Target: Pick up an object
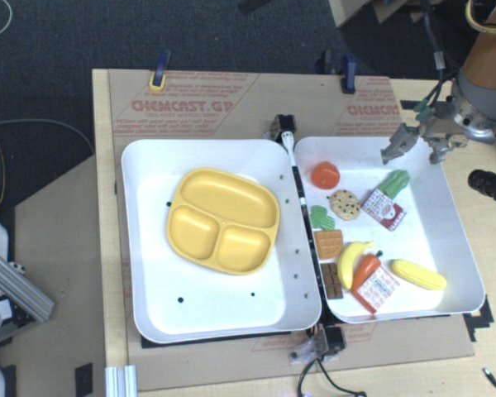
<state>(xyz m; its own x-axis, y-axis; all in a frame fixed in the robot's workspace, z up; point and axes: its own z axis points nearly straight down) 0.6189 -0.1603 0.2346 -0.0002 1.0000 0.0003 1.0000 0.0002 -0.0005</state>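
The grey two-finger gripper [420, 145] is hovering released, fingers spread, over the far edge of the right shallow white bin [455, 222], grasping nothing above the small toy foods.

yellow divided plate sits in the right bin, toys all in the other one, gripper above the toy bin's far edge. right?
Not quite: the camera view shows the yellow divided plate in the left bin. The toys, such as the tomato and the cookie, lie in the right bin, and the gripper is above that bin's far edge.
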